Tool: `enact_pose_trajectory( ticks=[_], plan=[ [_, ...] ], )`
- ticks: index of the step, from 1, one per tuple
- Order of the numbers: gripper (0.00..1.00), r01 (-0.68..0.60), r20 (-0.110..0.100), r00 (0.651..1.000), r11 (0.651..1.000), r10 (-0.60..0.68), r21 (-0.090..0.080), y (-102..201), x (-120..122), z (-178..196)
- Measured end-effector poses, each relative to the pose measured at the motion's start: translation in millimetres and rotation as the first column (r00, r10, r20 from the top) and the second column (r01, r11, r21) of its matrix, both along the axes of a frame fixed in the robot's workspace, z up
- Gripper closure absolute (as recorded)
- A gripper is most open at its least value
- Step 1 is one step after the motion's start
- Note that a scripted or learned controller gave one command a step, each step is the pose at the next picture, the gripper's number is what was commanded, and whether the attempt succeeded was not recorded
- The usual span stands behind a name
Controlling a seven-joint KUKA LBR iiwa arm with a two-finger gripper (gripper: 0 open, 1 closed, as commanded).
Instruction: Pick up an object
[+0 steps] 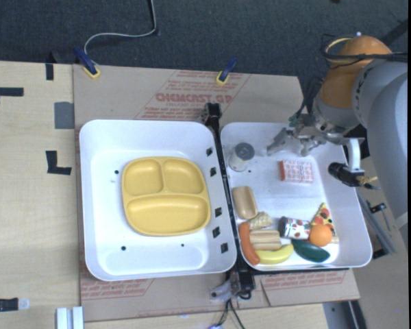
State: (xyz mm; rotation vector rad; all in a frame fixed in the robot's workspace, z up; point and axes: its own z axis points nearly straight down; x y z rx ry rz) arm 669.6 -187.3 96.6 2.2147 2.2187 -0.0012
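My gripper (294, 142) hangs over the back of the right bin (349, 204), its fingers spread open with nothing between them. Just in front of it a red-and-white packet (296, 171) lies flat. A grey round lid (244, 151) rests to the gripper's left. Along the bin's front sit a tan bread loaf (244, 201), a hot dog bun (264, 238), a banana (277, 254), a small dark bottle (294, 227), an orange (320, 235), a pizza slice (322, 214) and a green vegetable (309, 251).
The left bin (99, 184) holds a yellow divided plate (167, 195). A black divider (218, 177) separates the two bins. The arm's grey body (390, 129) stands over the right bin's right edge. Cardboard (185, 94) lies under both bins.
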Motion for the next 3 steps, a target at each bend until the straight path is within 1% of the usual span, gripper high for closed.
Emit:
enact_pose_trajectory(
  ticks=[1, 3],
  plan=[
    [0.0, 0.001, -0.002, 1.0, 1.0, -0.001, 0.002, 15, -1, -10],
    [0.0, 0.001, -0.002, 1.0, 1.0, -0.001, 0.002, 37, 0, -10]
  ],
)
